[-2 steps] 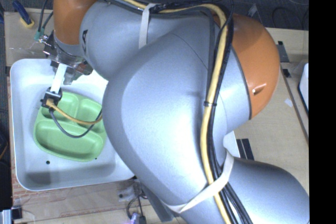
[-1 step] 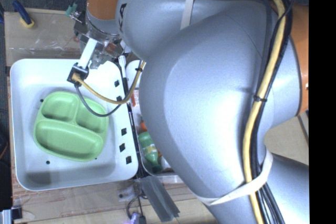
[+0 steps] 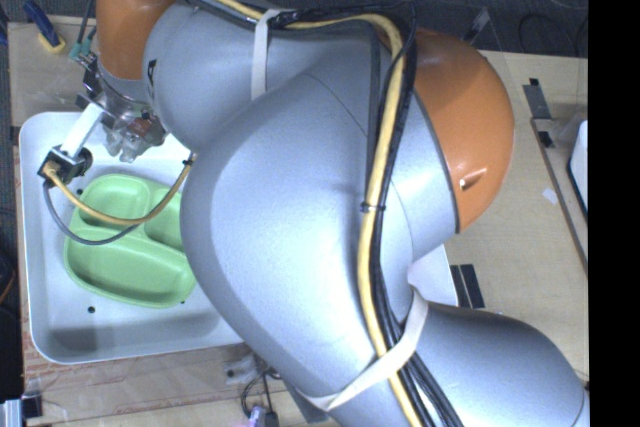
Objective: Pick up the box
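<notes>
The grey KUKA arm with orange bands (image 3: 330, 215) sweeps in from the right and covers most of the bench, incl. nearly all of the right-hand bin. Its metal two-finger gripper (image 3: 122, 135) hangs over the far-left corner of the shallow white plastic left bin (image 3: 45, 330), just beyond the far edge of a pale green, two-lobed plastic dish (image 3: 125, 260) lying in that bin. A yellow cable (image 3: 75, 210) loops down from the wrist across the dish.

Open or closed? Can't tell: the gripper is seen from above and is too small and cluttered to read.

The box is hidden; it possibly sits under the arm's bulk (a guess from how much of both bins is covered). So its direction from the gripper and its long axis can't be judged. Pick not yet begun, approx. at the search/approach stage.
</notes>
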